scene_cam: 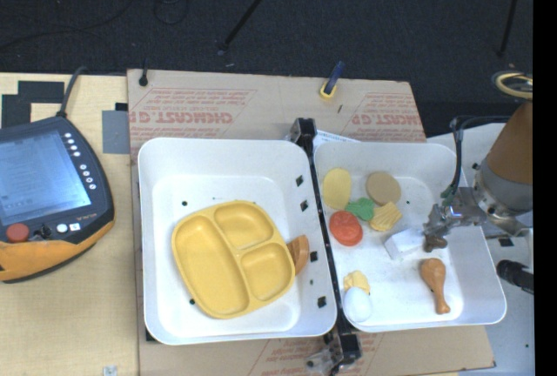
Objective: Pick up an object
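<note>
I am looking first at the near edge of the right bin [487, 300], where a white egg-like piece [358, 305] is sitting with a small pale yellow lump [355, 282] touching its far side. To the right of them a brown drumstick [435, 280] is lying with its bone end pointing toward me; it looks like smooth moulded plastic, fat at one end and thin at the other.

Just beyond the drumstick's fat end I am seeing the gripper [435, 235], low over the bin floor, beside a small whitish block [402, 244]. I cannot tell how far its fingers are parted, and nothing is showing between them, so I am treating it as holding nothing.

I am judging that the drumstick or the block is the likeliest target. To do this well I would be centring over the drumstick's thick part, closing across its narrow width, since the rounded glossy surface may be slipping out of an off-centre pinch.

Farther back a red tomato-like ball [346, 229], a green piece [361, 210], a ridged yellow wedge [386, 216], a tan disc [383, 188] and a yellow oval [337, 187] are crowding together.

In the left bin [174, 165] a glossy yellow divided tray [233, 258] is resting
</note>
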Robot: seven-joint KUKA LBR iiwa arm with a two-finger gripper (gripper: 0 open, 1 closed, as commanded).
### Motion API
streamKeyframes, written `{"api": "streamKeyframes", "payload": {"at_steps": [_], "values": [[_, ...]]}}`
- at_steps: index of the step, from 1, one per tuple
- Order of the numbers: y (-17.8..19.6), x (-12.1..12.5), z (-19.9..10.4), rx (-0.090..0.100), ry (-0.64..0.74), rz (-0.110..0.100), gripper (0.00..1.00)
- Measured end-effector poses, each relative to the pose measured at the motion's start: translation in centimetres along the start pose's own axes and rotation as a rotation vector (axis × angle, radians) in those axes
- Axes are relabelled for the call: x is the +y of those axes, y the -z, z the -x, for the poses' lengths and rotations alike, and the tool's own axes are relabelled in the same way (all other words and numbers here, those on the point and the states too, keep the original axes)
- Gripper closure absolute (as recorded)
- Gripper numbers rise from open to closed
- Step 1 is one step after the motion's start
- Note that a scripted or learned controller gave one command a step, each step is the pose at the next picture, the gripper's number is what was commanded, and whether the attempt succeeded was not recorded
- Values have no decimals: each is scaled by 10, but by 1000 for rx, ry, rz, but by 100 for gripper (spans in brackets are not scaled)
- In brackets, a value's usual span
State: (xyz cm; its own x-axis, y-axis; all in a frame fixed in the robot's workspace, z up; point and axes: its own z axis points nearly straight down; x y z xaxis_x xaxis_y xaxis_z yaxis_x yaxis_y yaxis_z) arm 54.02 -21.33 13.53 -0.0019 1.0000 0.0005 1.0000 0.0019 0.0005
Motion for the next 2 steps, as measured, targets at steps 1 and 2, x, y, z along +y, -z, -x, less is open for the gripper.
{"api": "streamKeyframes", "payload": {"at_steps": [1,2], "values": [[26,57,0,-2,1,4,100],[145,53,1,-4,-1,9,100]]}}
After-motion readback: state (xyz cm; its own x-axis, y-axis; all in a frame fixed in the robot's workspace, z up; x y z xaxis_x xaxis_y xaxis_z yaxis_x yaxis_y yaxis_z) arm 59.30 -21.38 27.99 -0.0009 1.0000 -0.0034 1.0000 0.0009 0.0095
